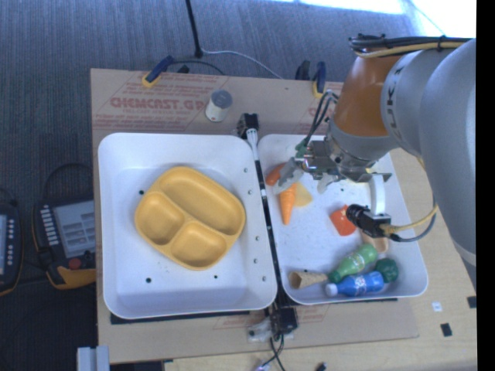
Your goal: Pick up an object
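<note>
Objects for picking lie scattered in the right bin beneath me, and I count six or seven of them. My gripper hangs low over the upper left part of that bin; I cannot tell how it is set, since my own wrist hides much of it. Just below it lies one orange carrot, tip pointing away from me, against one pale yellow piece. Beside my gripper, toward the bin divider, sits one small orange-red piece. Farther out, on the side of my arm, is one red-orange block. Well apart, along the bin's near edge, I count one tan cone, one green bottle, one blue bottle and one dark green round thing. Across the divider, the left bin holds one yellow three-compartment plate. Beyond the bins, one small grey-capped roll stands on the bench.
</note>
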Action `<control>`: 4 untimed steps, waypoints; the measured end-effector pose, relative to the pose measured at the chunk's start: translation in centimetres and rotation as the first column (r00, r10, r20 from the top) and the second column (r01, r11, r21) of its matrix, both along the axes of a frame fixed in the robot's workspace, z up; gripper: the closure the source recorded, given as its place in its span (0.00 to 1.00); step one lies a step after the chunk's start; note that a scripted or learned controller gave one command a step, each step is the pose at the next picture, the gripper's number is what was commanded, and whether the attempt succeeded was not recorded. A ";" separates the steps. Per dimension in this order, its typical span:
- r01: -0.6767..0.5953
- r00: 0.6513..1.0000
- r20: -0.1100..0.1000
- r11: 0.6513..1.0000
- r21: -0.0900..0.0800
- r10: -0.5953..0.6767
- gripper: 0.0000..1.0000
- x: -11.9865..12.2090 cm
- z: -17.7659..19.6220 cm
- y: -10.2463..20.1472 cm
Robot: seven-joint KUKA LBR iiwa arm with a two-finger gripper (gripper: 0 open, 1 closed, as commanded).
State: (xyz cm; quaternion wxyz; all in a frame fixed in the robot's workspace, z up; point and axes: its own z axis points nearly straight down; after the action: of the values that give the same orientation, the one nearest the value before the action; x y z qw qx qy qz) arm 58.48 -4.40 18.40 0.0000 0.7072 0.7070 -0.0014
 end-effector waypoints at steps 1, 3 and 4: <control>0.000 1.000 0.000 1.000 0.000 0.000 0.00 0.0 0.0 0.0; 0.000 1.000 0.000 1.000 0.000 0.000 0.00 0.0 0.0 0.0; 0.000 1.000 0.000 1.000 0.000 0.000 0.00 0.0 0.0 0.0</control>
State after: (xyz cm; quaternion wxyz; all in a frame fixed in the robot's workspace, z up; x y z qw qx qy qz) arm 58.48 -4.40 18.40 0.0000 0.7072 0.7070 -0.0014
